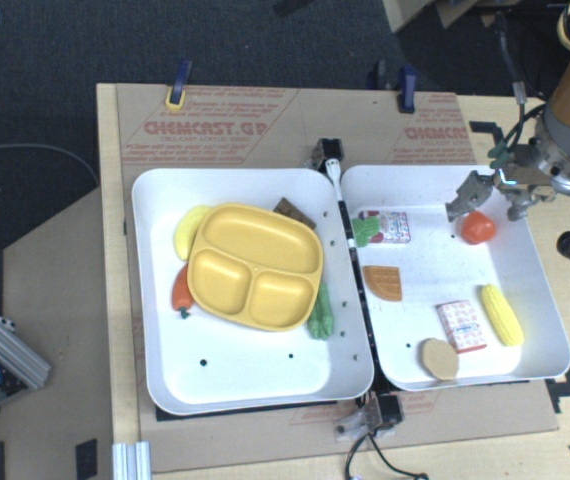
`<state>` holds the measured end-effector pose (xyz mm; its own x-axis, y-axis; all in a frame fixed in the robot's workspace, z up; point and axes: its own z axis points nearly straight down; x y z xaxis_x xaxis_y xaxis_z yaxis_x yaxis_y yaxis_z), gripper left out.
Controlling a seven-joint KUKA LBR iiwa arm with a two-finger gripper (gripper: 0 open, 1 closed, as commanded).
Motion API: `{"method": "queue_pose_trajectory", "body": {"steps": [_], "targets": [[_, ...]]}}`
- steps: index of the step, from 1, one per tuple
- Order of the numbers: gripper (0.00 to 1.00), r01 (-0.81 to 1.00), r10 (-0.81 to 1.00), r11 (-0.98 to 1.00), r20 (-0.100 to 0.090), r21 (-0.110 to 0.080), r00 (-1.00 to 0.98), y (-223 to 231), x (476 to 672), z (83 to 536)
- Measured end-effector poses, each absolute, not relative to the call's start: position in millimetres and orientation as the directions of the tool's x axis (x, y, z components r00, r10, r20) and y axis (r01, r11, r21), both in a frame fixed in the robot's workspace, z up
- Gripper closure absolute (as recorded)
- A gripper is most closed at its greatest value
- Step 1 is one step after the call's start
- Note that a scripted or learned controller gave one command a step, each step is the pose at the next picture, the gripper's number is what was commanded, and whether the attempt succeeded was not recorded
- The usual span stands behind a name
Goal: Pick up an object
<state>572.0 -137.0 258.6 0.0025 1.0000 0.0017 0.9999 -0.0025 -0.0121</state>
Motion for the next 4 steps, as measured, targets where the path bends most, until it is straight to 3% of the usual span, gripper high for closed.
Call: {"method": "queue_pose_trajectory", "body": {"steps": [1,4], "targets": [[0.00,1.000,1.000,0.000,0.000,0.001,0.000,-137,574.2,266],[0.00,1.000,1.000,-0.001,0.002,-0.005,0.001,-132,558.7,111]]}}
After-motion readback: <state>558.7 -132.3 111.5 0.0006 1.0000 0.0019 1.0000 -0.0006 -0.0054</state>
